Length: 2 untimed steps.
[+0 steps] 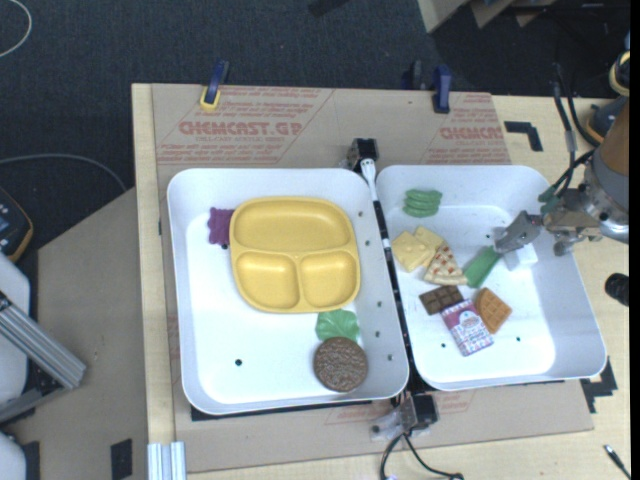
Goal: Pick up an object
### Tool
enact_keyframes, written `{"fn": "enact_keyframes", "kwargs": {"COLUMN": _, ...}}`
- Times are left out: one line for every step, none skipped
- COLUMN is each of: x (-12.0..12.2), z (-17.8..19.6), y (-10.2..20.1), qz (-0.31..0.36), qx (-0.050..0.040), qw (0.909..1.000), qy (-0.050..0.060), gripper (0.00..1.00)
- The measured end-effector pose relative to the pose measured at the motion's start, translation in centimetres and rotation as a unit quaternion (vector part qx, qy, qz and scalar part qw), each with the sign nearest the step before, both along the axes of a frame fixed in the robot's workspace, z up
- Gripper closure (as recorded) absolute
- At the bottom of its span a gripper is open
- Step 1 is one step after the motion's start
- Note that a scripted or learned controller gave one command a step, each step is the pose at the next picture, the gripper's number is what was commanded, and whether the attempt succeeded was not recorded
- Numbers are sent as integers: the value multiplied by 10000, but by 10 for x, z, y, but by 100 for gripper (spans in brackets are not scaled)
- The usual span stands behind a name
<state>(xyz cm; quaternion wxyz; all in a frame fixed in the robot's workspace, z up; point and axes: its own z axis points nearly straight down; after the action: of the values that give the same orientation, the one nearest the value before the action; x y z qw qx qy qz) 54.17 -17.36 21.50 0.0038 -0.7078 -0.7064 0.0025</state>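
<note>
Yellow divided tray (294, 251), purple piece (219, 225) beside it, brown speckled patty (341, 364), green leaf (337, 323), white bins (190, 298), pale yellow cheese (413, 249), orange waffle-patterned cracker (492, 309)

One fixed camera looks down at a slant on both bins (190, 268).

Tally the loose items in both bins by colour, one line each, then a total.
Green: 3
Yellow: 2
Brown: 2
Orange-tan: 2
Purple: 1
Red-white packet: 1
Total: 11
</note>
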Motion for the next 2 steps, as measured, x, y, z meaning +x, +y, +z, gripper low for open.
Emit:
{"fn": "enact_keyframes", "kwargs": {"x": 1, "z": 5, "y": 1, "qz": 10, "qx": -9, "qw": 10000, "qy": -42, "gripper": 0}}
{"fn": "enact_keyframes", "kwargs": {"x": -6, "z": -35, "y": -2, "qz": 12, "qx": -7, "qw": 10000, "qy": -46, "gripper": 0}}
